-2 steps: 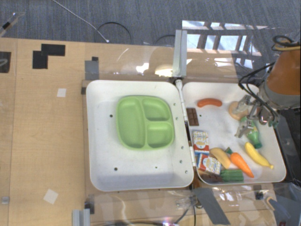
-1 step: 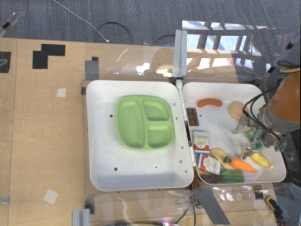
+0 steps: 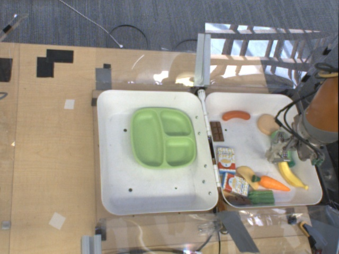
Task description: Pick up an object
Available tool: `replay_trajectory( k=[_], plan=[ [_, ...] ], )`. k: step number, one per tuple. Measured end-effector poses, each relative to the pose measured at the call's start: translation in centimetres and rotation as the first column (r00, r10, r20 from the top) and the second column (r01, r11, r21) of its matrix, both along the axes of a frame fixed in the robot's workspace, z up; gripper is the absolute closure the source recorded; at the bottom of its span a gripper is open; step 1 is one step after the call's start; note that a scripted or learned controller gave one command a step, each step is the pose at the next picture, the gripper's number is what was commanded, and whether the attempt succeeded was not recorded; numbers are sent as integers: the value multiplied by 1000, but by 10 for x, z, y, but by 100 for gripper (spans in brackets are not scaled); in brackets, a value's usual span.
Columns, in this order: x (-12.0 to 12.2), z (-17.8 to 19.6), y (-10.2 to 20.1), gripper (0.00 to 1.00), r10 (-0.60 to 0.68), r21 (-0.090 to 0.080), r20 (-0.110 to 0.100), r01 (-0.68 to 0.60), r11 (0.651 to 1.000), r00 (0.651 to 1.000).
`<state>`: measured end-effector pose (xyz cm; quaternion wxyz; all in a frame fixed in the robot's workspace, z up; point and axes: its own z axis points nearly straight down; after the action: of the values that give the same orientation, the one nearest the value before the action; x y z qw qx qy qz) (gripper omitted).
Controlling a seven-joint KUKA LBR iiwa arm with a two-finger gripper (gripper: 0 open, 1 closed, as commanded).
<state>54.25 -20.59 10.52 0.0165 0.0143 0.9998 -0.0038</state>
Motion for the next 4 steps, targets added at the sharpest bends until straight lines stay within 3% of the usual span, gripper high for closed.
replay_trajectory(
  k=[1, 2, 3, 4],
  plan=[
    [0, 24, 8, 100, 342, 3, -23, -342, 940, 939],
    [-22, 39, 0, 100, 502, 3, -26, -502, 865, 865],
    [62, 79, 41, 100, 375, 4, -20, -375, 927, 927],
    [60, 77, 38, 0, 370, 4, -23, -370, 929, 929]
  ],
)
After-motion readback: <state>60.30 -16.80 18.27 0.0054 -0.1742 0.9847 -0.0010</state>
